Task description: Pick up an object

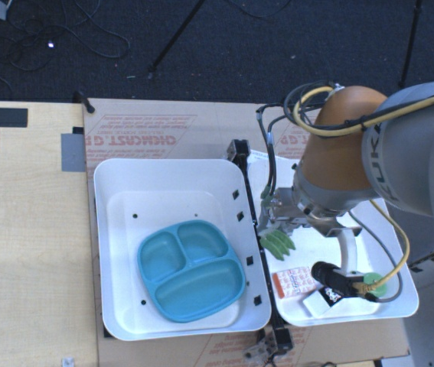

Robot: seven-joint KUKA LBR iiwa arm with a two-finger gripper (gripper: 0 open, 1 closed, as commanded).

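Where the arm [409,147] reaches in from the right, its orange band [341,140] sits over the far half of the right bin [409,303], and the hand [279,222] hangs low by that bin's left wall. It is directly above a green pod-shaped thing [279,244], close to it or touching. From this angle I cannot tell how far the hand is open, nor whether it has hold of anything. The green thing lies on the bin floor against the left wall, about midway between far and near. Nearer, and just to the right, lies a red-and-white packet [294,281]; its print is too small to read. A white flat piece [315,303] sits beside it at the near edge. The left bin [103,243] holds a blue divided plate [191,271] with three compartments, lying flat toward the near right. Both bins stand on a cardboard sheet [155,132] with red stencilled lettering, upside down from here and only partly legible, ending in what looks like "GP". The grey arm casing bears large letters, of which "KU" can be read. The pale counter [25,235] at left carries black and grey patches.
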